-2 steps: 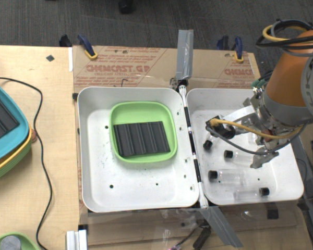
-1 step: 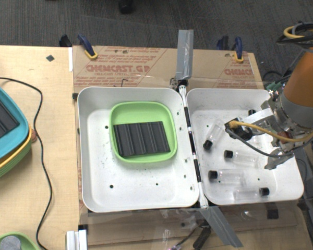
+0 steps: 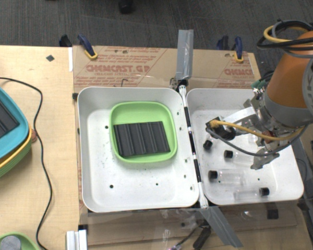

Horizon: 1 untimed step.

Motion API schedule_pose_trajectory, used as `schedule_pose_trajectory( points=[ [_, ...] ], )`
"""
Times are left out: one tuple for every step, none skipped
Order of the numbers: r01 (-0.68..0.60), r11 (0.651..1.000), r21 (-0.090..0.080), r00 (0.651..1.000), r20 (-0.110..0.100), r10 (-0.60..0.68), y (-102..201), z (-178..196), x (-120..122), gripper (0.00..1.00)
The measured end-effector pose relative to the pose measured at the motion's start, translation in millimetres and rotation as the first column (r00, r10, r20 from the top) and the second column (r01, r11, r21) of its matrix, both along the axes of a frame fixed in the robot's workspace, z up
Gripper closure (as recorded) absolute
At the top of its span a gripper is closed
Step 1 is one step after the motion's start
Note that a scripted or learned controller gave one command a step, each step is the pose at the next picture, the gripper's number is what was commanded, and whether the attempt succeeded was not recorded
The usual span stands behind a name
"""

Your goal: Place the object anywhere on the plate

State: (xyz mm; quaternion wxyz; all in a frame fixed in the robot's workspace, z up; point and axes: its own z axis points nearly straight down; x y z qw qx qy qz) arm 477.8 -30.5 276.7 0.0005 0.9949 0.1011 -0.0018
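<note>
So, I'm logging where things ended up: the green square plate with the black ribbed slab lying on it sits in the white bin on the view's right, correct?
Not quite. The camera view shows the green square plate, with the black ribbed slab lying on it, in the white bin on the view's left, not the right.

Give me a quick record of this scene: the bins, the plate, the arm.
left bin: holds a green plate
on plate: black ribbed mat
right bin: small black pieces scattered on its floor
arm: reaches in over the right bin
task state: no piece lies on the plate yet
</note>
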Motion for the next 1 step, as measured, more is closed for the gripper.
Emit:
schedule_pose_trajectory(
  points=[
    [0.000, 1.000, 0.001, 1.000, -0.003, 0.000, -50.0, -36.3, 14.0, 0.00]
  ],
)
